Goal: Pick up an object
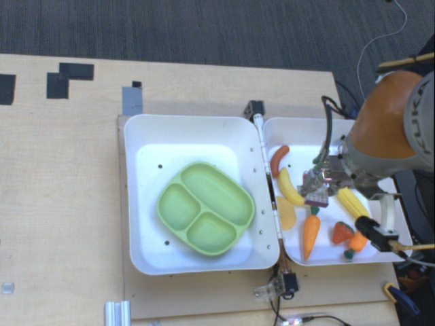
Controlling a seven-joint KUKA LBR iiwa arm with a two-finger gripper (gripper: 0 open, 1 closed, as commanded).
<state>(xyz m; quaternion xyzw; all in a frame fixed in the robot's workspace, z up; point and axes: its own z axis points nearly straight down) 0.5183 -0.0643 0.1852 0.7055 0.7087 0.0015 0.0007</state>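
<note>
Here, a pale wooden bench (61, 202) carries two shallow white bins side by side. The left bin (146, 138) holds a light green plate (206, 208) with three compartments, lying flat and turned at an angle, roughly in the bin's middle. The right bin (299, 129) holds the toy food, and the grey arm (391, 124) with its orange band reaches in over it from the right.

The gripper (317, 189) hangs low over the middle of the right bin, among the toys. Whether its claw is wide, narrow or closed on something cannot be told from this angle (the wrist and its cables cover the tips).

Just left of the gripper lies a yellow banana (290, 187), slanted, with a red sausage (279, 159) above it, close to the divider between the bins. A pale yellow-orange slice (287, 216) rests below the banana. An orange carrot (310, 233) lies directly under the gripper, its green top pointing up toward it and its tip toward the bin's near wall. To the right sits a yellow corn cob (354, 202), and below that a red strawberry (342, 233), touching a small orange piece (358, 242) with a green end. A black part of the arm crosses over that corner.
</note>
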